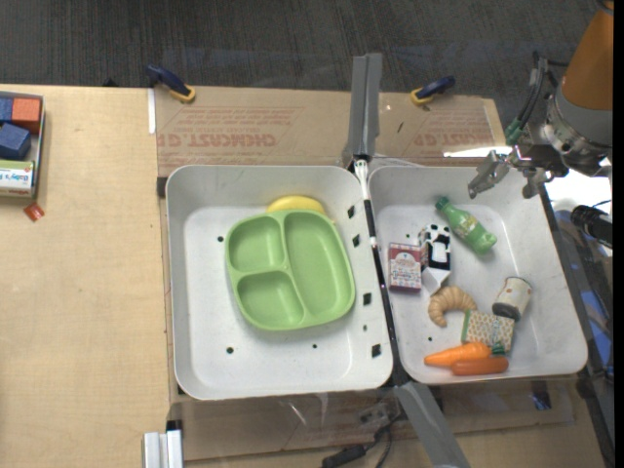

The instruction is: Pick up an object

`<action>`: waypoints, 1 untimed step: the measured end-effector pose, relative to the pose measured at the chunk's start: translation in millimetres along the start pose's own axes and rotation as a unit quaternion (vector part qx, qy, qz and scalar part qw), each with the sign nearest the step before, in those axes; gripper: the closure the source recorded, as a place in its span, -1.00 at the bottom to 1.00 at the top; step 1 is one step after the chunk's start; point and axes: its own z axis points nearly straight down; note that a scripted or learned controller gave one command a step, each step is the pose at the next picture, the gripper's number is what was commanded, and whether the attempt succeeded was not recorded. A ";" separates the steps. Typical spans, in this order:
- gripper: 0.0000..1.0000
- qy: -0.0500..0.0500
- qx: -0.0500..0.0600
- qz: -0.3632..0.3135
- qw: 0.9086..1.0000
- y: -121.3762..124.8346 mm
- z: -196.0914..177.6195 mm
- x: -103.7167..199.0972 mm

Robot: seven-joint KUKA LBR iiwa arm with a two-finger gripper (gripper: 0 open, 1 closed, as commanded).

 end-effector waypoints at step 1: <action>-1.00 0.000 -0.001 0.001 1.000 0.9 128.2 9.8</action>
